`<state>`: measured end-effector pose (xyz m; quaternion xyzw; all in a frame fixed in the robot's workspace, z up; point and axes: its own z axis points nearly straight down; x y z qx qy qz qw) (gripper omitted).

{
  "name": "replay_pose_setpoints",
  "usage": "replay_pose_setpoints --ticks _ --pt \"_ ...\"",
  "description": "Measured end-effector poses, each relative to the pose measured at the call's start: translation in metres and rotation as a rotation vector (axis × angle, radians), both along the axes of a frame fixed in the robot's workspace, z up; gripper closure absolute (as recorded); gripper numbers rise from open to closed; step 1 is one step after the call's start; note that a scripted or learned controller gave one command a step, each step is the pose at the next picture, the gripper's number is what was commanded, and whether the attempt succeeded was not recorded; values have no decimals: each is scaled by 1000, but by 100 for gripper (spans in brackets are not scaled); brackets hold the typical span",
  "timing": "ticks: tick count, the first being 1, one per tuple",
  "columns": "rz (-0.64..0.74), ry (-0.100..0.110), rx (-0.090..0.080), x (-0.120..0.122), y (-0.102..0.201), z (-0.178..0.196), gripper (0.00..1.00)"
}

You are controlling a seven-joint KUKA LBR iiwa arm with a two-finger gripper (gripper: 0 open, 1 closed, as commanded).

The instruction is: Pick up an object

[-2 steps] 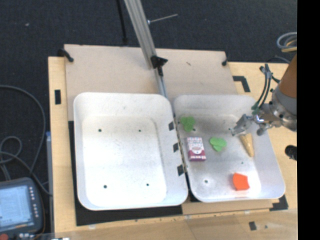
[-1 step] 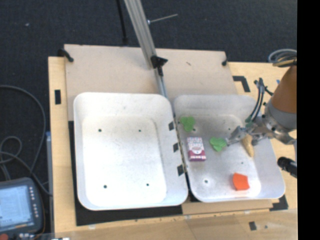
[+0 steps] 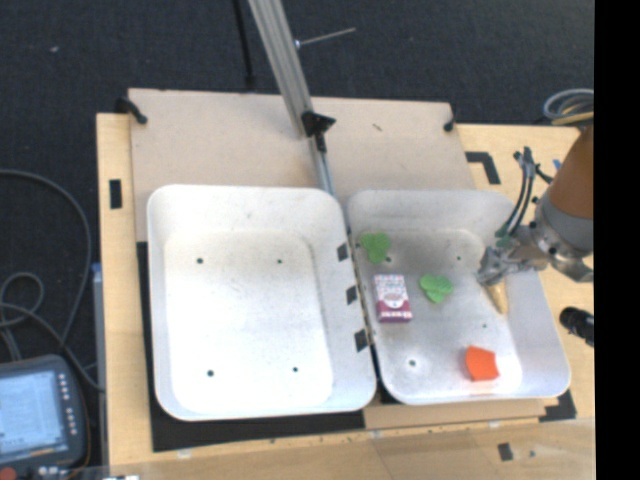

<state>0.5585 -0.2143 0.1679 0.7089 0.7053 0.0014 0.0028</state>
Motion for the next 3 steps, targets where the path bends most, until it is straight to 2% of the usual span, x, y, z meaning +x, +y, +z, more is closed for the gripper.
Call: replay_pose_setpoints --ticks 2,3 --pt "7 -2 -2 -5 -10 113 100" --pt "12 3 2 -4 51 113 100"
